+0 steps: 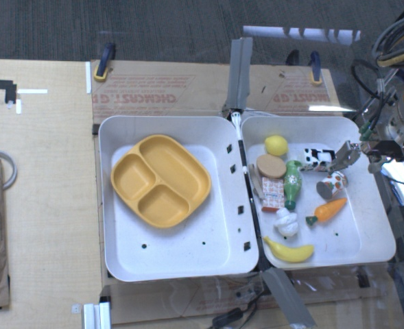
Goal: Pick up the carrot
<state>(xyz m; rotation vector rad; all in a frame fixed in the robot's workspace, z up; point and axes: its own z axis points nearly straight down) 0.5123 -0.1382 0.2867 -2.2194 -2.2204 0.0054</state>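
Note:
The carrot (328, 210) is orange with a green stub at its left end. It lies tilted in the right part of the right bin (376, 242). My gripper (343, 157) hangs over the bin's upper right area, beside a black-and-white cow toy (318, 157). It is above the carrot in the picture and apart from it. A small white-and-red object (335, 181) lies between the gripper and the carrot. Nothing shows in the gripper's hold.
The right bin also holds a lemon (276, 144), a brown round piece (271, 166), a green bottle (292, 184), a red-and-white packet (271, 191), a white garlic (286, 222) and a banana (289, 251). A yellow divided plate (160, 179) sits in the left bin (181, 259).

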